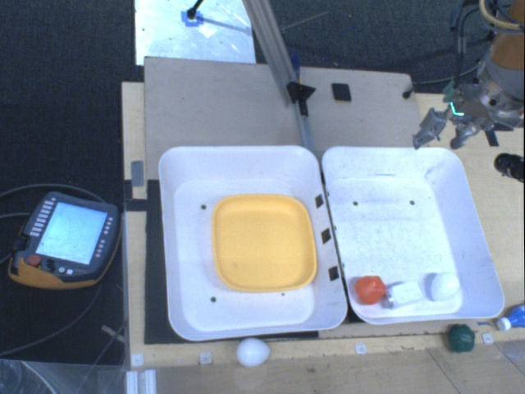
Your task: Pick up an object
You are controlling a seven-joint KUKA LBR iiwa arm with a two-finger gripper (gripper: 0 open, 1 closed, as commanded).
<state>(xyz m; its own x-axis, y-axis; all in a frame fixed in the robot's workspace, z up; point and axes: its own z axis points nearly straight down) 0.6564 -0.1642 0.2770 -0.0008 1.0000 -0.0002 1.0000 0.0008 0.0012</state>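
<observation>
Pincer [443,131] hangs open and empty past the right bin's [472,212] far rim, well away from the red ball [368,289].

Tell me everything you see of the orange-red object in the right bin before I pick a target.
The orange-red object is small, rounded and slightly lumpy, matte like soft plastic or rubber. It lies on the floor of the right bin, near its front-left corner. A small white object sits right beside it, apparently touching. The tool hangs at the bin's far rim, well away.
</observation>
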